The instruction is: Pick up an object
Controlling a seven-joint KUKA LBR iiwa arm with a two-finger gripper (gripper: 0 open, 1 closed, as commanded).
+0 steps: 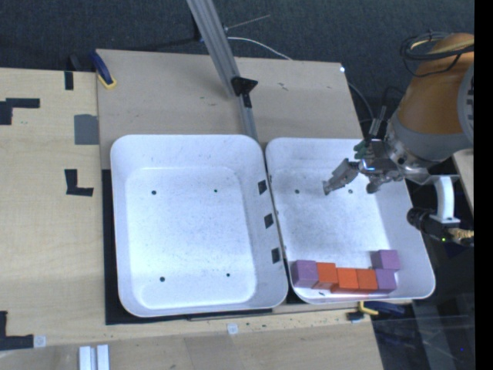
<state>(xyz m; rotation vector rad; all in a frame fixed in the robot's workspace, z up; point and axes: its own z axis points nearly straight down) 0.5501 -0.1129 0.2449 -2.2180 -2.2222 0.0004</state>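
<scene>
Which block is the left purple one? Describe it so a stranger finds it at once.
Look at the right-hand white bin, the one under the pincer. A row of blocks lies along its near edge. The purple block sits at the row's left end, touching an orange block, while the other purple pieces are stacked at the right end.

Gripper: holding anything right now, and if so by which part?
Nothing is held. The gripper hangs over the right bin, nothing between its fingers. The purple and orange blocks lie apart from it, along that bin's near edge.
</scene>
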